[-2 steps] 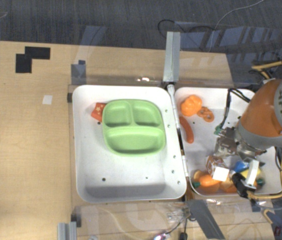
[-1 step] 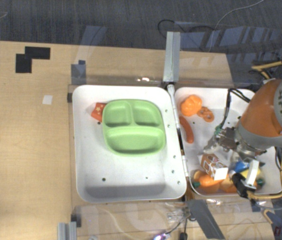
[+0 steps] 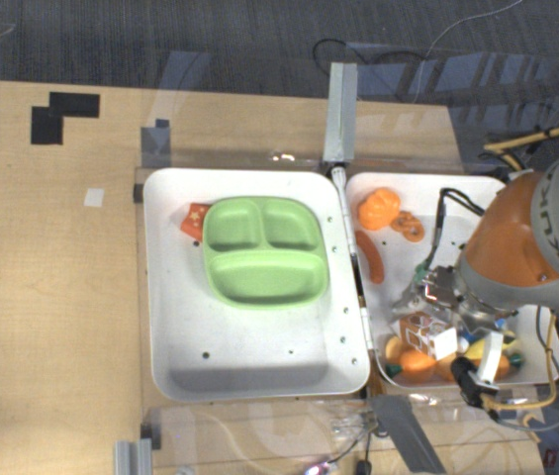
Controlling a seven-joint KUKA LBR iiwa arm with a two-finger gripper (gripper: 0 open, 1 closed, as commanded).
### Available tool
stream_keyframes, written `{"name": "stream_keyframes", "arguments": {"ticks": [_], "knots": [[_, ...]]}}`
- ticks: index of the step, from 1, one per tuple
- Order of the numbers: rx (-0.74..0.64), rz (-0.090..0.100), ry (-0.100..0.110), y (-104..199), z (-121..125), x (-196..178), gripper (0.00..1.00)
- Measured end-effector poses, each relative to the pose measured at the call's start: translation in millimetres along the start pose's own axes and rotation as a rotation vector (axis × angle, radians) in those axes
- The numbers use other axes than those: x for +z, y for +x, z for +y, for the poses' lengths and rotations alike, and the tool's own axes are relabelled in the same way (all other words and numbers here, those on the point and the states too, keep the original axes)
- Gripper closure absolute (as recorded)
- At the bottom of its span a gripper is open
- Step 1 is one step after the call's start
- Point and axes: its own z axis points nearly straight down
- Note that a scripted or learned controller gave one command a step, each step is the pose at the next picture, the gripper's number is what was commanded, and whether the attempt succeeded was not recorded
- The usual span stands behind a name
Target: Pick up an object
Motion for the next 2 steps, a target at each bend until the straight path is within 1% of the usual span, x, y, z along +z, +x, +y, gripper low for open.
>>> {"name": "stream_keyframes", "arguments": {"ticks": [1, 2], "knots": [[-0.002, 0.004, -0.005, 2, 3, -12, 1.00], [-0.288, 0.003, 0.016, 47, 12, -94, 1.00]]}}
